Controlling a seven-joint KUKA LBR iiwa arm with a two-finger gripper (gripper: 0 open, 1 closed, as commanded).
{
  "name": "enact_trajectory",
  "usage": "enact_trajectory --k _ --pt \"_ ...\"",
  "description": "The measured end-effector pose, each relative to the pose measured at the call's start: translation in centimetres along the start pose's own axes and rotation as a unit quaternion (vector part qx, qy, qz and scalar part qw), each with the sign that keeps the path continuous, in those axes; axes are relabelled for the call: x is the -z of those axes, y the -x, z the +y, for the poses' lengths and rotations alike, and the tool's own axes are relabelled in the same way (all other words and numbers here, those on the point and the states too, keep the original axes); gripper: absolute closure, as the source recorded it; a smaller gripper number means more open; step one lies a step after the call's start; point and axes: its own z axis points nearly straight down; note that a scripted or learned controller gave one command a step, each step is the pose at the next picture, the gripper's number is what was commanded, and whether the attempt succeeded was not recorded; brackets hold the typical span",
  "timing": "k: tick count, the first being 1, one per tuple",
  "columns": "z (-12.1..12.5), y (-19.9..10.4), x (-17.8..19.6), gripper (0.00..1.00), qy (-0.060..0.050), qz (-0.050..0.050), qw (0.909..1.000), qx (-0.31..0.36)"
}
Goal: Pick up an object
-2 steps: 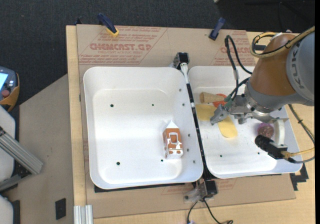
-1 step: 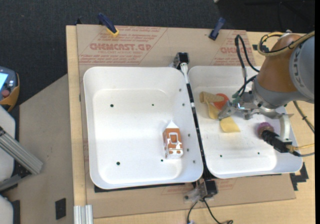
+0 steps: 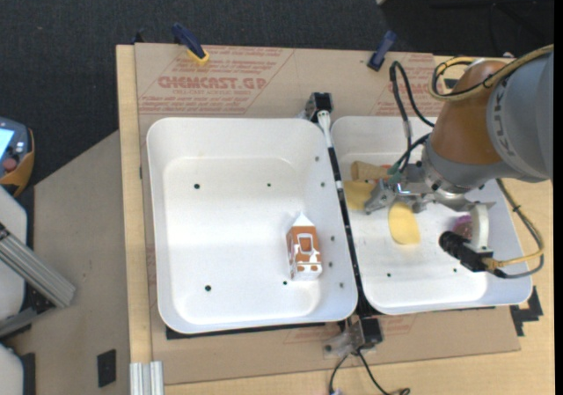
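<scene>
My gripper (image 3: 398,197) hangs low over the right bin (image 3: 422,292), at its left middle, with the grey arm and its orange band reaching in from the right. A pale yellow rounded object (image 3: 405,227) lies right below the gripper, at or touching its tip. A flat yellow piece (image 3: 355,196) sits just left of the gripper against the bin's left wall, with a tan wooden piece (image 3: 362,171) behind it. A pink and purple object (image 3: 471,225) lies under the arm toward the right. A small orange and white carton (image 3: 304,252) stands in the left bin (image 3: 193,208).
The two bins meet at a dark divider (image 3: 339,200). Black cables (image 3: 493,261) loop from the arm over the right bin's right side. Blue clamps (image 3: 190,43) hold the cardboard base at the back edge.
</scene>
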Motion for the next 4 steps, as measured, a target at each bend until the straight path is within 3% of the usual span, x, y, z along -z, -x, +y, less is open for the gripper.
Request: enact_trajectory --k 1,2,3,4 --pt "3.7 4.2 0.7 0.0 0.004 -0.003 1.0 -0.002" --pt "7.6 3.2 0.1 0.0 0.004 -0.002 1.0 0.0" --pt "7.5 3.3 1.2 1.0 0.002 -0.002 1.0 0.0" --pt "7.5 -2.1 10.7 1.0 0.007 -0.001 1.0 0.001"
